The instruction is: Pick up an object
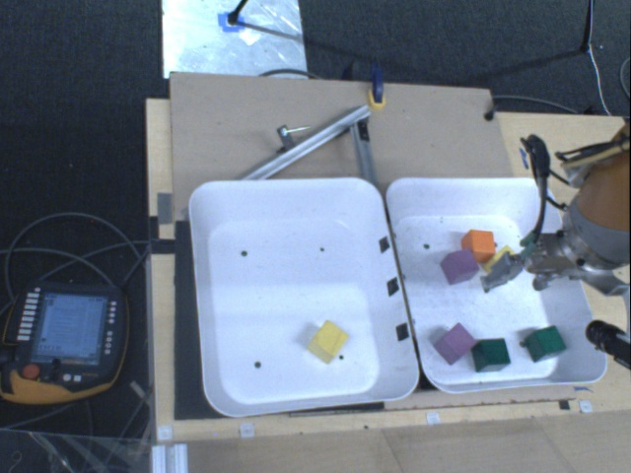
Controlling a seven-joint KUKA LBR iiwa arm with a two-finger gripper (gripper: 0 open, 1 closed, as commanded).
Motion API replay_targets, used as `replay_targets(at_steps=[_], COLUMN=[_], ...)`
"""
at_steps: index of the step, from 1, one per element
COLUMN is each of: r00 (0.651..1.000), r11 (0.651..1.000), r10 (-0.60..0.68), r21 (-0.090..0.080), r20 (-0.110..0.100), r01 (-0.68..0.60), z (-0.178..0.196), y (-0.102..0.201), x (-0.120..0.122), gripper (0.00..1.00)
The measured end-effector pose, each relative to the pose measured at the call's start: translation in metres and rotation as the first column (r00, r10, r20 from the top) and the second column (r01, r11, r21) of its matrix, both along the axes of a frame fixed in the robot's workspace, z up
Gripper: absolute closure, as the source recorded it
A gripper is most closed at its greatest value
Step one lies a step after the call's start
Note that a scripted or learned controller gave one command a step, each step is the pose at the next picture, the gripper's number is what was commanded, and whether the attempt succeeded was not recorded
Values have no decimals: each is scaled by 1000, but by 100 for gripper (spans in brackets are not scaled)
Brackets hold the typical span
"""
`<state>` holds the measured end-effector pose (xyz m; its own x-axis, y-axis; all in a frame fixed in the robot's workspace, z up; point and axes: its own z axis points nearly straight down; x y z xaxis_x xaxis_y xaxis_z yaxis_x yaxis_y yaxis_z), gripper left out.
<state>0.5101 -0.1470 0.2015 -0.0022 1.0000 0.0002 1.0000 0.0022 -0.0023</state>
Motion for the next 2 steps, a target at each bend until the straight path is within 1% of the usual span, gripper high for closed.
replay_targets(at_steps=[1,2], r00=[1000,1000], r11=[1000,1000], r10=[0,0], r21=[1,0], r20=[-2,0], r01=[0,0], z=[-63,-114], y=[-1,-1], x=[-1,-1], gripper=[0,0])
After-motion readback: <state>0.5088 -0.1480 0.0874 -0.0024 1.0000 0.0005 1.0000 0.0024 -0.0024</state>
